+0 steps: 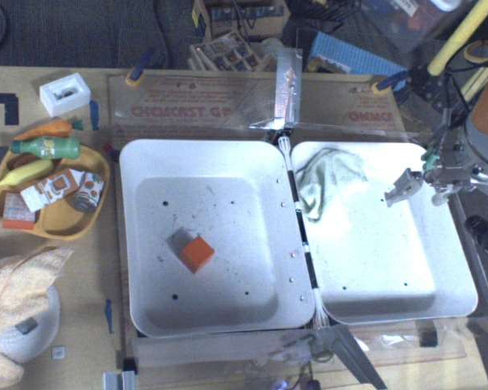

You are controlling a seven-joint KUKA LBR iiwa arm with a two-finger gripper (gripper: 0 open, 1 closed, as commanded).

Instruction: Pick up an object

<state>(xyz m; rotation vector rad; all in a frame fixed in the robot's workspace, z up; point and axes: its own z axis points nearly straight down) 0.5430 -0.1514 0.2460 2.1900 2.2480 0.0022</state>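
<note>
An orange block (pixel 198 253) lies in the left bin (pixel 146 177), with a small grey piece (pixel 180 240) touching its upper left side. A pale green cloth (pixel 324 179) is crumpled in the far left corner of the right bin (pixel 439 291). My gripper (pixel 400 188) hangs over the right bin's far right part, well to the right of the cloth and apart from it. I see nothing held in it. The arm (pixel 464 165) comes in from the right edge.
A metal divider strip (pixel 301 234) runs between the two bins. A yellow bowl (pixel 49 222) of toy food sits left of the bins, with a white box (pixel 65 93) behind it and a beige cloth (pixel 20 299) in front. Clear panels (pixel 195 104) stand behind the bins.
</note>
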